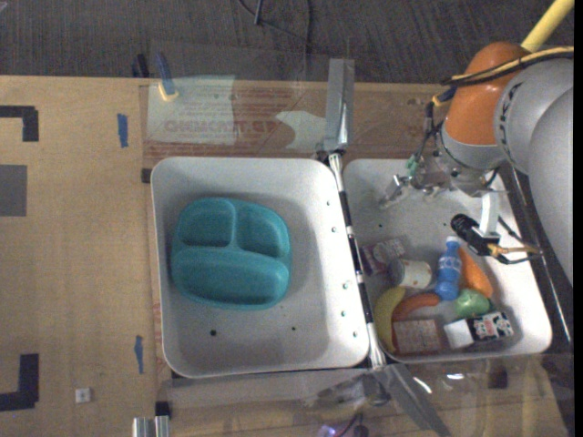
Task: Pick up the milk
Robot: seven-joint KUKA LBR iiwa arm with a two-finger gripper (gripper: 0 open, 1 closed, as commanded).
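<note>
The milk (488, 328) is a small white carton with black cow patches. It lies on its side in the front right corner of the right bin (364, 244). My gripper (412, 184) hangs over the bare back part of that bin, well behind the milk and to its left. Nothing shows in the gripper. Between it and the milk lie a blue bottle (447, 269), an orange carrot (476, 272) and a green item (471, 301).
A banana (387, 309), a red item (417, 303), a tan box (417, 336), a can (414, 272) and a small packet (387, 250) crowd the right bin's front. A teal divided plate (230, 251) sits in the left bin (273, 344).
</note>
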